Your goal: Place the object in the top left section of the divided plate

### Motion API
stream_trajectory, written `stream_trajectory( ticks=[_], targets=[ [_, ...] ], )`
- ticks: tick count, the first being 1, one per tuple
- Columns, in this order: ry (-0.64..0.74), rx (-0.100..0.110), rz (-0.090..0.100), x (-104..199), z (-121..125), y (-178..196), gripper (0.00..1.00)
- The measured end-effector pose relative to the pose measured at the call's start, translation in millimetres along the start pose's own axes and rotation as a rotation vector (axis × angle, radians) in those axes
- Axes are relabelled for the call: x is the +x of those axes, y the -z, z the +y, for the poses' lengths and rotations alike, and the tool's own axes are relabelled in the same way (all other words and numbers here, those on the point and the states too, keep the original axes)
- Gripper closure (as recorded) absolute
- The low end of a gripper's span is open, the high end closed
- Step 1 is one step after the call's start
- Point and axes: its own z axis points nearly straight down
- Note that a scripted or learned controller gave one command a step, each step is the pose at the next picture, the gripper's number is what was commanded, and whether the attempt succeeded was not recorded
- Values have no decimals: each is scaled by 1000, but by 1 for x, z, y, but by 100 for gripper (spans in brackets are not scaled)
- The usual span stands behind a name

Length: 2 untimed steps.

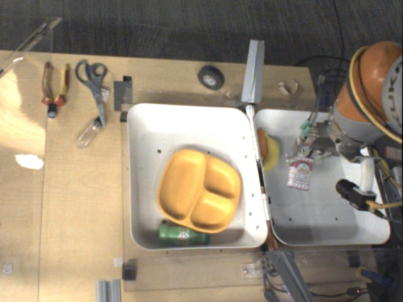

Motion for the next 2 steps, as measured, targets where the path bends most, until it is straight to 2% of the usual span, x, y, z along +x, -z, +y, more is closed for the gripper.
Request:
stream_trajectory(
  ticks=[1, 2],
  targets=[
    [143, 0, 2, 57, -6, -26, 100],
    [184, 1, 3, 136, 11, -26, 100]
  ],
)
